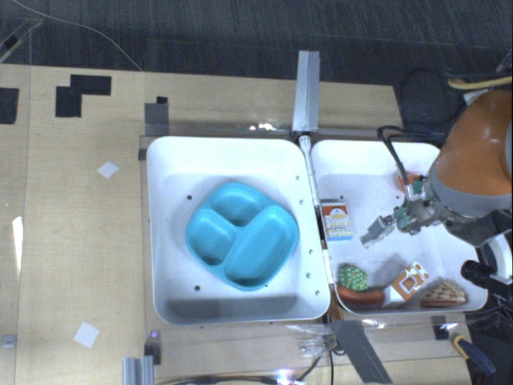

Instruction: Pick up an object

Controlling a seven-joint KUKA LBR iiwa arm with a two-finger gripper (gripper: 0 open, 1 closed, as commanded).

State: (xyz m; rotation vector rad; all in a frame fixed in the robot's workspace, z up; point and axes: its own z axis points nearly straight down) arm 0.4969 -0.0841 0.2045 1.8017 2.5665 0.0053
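The gripper point(377, 232) hangs over the middle of the right bin point(361, 163), pointing toward the divider between the two bins, with the grey arm point(473, 159) and its orange band reaching in from the right behind it. Whether the pincer is wide or narrow cannot be told from this slanted view: its grey tip reads as one blurred shape, and nothing can be seen held in it. It sits apart from every object, over bare white bin floor. Just to the left of it, against the divider, lies a small card packet point(336, 220) with a red top and a pale lower half. Along the near wall of the same bin lie four more things in a row: a green knobbly piece point(352, 277), a reddish-brown sausage-shaped toy point(362, 296) touching it from below, an orange-and-white box point(410, 281) tilted on its edge, and a tan wedge point(444, 295) in the near right corner. A small orange item point(403, 180) shows near the arm's wrist, too small to identify. The left bin point(164, 215) carries a light blue divided tray point(240, 235) with three compartments, resting near its middle and well apart from the pincer.
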